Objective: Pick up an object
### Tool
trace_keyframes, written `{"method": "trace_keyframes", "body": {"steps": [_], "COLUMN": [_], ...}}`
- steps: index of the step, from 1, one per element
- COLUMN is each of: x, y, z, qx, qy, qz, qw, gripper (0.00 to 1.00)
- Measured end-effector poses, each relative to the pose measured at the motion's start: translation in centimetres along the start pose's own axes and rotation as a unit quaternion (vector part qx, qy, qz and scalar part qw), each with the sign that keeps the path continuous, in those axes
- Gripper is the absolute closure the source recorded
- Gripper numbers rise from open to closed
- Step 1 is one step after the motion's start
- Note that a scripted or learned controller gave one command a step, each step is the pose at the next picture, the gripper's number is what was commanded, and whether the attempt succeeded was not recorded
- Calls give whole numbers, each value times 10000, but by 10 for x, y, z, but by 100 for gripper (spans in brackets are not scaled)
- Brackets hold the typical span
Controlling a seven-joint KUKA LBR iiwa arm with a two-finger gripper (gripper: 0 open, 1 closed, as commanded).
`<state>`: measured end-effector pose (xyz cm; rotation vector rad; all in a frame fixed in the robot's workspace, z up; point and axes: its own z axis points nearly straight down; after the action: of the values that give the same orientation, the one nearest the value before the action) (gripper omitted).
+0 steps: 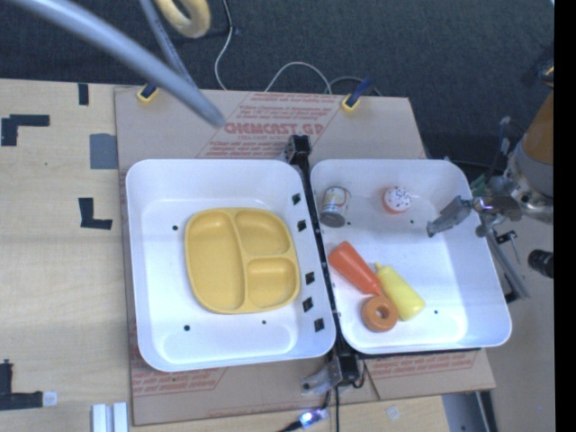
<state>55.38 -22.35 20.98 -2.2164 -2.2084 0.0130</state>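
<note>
While gripper (447,216) hangs at right bin (486,282) edge, finger state can't tell; nearest obj: small round toy (397,199), just left of it.

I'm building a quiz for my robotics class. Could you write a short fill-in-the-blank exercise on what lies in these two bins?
1. The yellow divided plate lies in the ____ bin.
2. The orange ring touches the yellow ____.
3. The small metal can lies beside the ____ between the bins.
4. The tool hovers over the ____ bin.

Missing words: left; bottle; divider; right
</note>
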Motion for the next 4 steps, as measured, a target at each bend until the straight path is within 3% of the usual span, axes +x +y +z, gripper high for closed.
{"method": "trace_keyframes", "body": {"steps": [1,3,4], "x": [1,11,11], "y": [3,5,6], "z": [-8,98,126], "qx": [-66,-40,-71], "qy": [-17,-8,-27], "qz": [-24,-28,-28], "qw": [10000,10000,10000], "gripper": [0,0,0]}}
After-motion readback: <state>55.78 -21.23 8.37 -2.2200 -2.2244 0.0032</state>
